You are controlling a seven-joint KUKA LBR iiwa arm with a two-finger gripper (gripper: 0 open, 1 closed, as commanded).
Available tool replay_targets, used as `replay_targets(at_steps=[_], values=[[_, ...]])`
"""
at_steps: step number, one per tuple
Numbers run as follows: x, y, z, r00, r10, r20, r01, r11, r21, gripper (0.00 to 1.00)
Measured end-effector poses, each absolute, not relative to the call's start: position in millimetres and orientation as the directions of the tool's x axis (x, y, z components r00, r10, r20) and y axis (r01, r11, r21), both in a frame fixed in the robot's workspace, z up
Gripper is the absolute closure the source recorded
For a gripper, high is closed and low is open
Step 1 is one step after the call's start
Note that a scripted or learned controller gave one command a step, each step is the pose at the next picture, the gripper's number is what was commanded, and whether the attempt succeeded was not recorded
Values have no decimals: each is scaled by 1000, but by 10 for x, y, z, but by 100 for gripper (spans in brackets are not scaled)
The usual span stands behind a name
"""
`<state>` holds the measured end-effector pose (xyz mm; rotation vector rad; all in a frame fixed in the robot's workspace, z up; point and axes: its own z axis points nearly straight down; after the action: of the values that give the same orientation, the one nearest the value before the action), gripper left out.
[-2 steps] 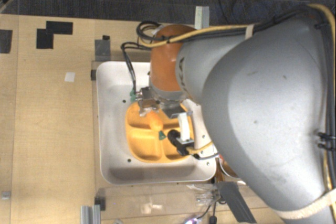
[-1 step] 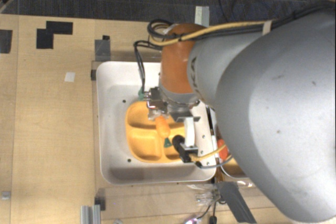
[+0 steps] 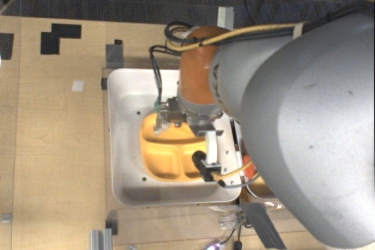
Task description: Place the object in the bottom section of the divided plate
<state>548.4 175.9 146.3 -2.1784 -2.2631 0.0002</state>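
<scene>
A yellow divided plate (image 3: 167, 158) lies in the left white bin (image 3: 126, 126), toward its middle and right side. A raised ridge splits the plate into sections. My gripper (image 3: 169, 119) hangs over the plate's upper part, below the orange band of the wrist. The wrist hides the plate's right portion. I cannot see any object between the plate and the gripper.
The grey arm covers most of the right bin. A small red-orange thing (image 3: 250, 167) and a piece of something yellow (image 3: 262, 187) peek out under the arm there. The left bin's left and lower floor is bare white.
</scene>
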Motion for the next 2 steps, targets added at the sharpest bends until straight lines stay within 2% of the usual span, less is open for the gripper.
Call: replay_targets(at_steps=[1,2], values=[[6053,2064,1230,-140,990,0,990,140,3,0],[6084,2098,1352,-151,989,2,988,151,14,100]])
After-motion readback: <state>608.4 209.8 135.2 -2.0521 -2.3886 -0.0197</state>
